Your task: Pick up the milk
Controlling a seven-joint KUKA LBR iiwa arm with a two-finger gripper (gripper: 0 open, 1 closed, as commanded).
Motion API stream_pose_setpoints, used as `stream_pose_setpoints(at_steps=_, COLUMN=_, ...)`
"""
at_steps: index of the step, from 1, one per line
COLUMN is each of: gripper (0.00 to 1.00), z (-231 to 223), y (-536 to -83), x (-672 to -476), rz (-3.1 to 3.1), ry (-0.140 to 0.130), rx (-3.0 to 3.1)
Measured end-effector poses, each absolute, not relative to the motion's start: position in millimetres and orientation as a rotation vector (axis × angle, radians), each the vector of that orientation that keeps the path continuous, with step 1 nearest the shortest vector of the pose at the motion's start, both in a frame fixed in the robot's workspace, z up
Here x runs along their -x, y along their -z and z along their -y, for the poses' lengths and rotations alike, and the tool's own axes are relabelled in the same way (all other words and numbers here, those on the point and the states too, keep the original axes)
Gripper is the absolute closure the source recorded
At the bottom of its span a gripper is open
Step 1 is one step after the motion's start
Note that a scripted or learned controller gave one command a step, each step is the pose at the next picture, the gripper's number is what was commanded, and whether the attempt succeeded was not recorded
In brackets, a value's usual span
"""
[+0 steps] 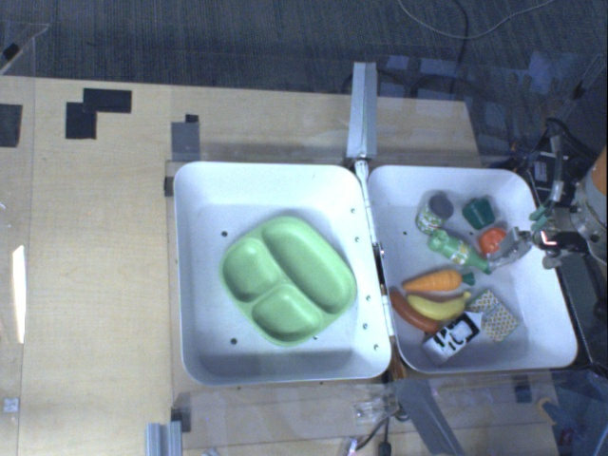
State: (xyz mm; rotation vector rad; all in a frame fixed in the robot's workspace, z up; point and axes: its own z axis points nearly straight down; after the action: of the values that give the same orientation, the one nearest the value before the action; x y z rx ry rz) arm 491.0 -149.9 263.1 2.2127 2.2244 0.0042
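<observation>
Camera view: you have the milk (457, 334), a small black-and-white carton, lying at the front edge of the right bin (556, 326), just below the banana (439, 304) and carrot (434, 281). A patterned packet (493, 313) sits beside it. The gripper (521, 242) reaches in from the right, low over the bin's middle, near an orange-red item (491, 240) and a green bottle (450, 248); its grip state can't be read. The left bin (199, 274) holds a green divided plate (288, 277).
</observation>
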Motion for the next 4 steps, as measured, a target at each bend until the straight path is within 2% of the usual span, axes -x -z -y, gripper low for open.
stream_pose_setpoints(at_steps=1, gripper=0.0, z=142.7, y=-126.3, x=-516.6, rz=-2.236, ry=-0.002, rx=-2.205)
stream_pose_setpoints(at_steps=2, gripper=0.0, z=137.7, y=-103.8, x=-611.2, rz=-2.285, ry=-0.005, rx=-2.15)
stream_pose_setpoints(at_steps=3, gripper=0.0, z=150.3, y=-116.6, x=-671.7, rz=-2.452, ry=-0.007, rx=-1.949)
stream_pose_setpoints(at_steps=4, gripper=0.0, z=201.2, y=-228.1, x=-622.6, rz=-2.195, ry=-0.006, rx=-2.237)
